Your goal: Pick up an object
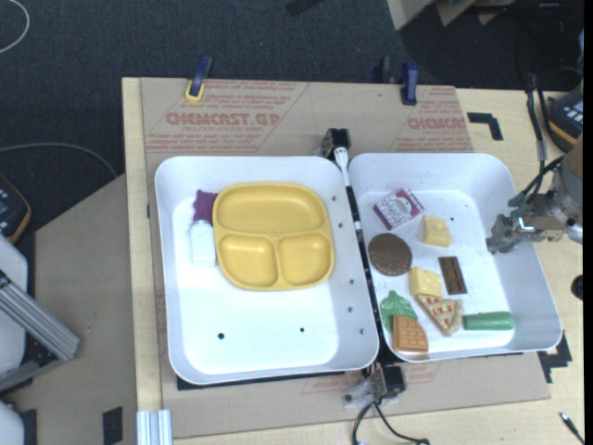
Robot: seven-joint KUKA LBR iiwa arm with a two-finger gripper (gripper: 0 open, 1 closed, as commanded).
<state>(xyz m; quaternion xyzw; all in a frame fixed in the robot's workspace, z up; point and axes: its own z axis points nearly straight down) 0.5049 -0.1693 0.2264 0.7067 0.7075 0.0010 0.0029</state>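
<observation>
- We see the bench (278,109), a cardboard-coloured board with red print, bearing both bins.
- The left bin (259,346) is white and shallow, with a bare floor toward the near side.
- The right bin (482,179) touches it along the middle seam and holds the small toy foods.
- A yellow divided plate (273,235) sits in the far half of the left bin, one long well above two smaller ones.
- A white bottle with a purple cap (201,230) lies just beside the plate's left edge.
- The gripper (505,233) hangs over the right bin's right side, near the rim; we cannot tell how its jaws stand, and nothing shows between them.
- In the right bin, from far to near: a pink-and-white packet (397,209), a yellow cheese wedge (436,231), a round brown cookie (389,254), a chocolate bar (451,274), a pale yellow block (425,281), a pizza slice (440,313), a waffle with a green leaf (406,327).
- A green cylinder (487,321) lies near the front right corner, well apart from the gripper.
</observation>
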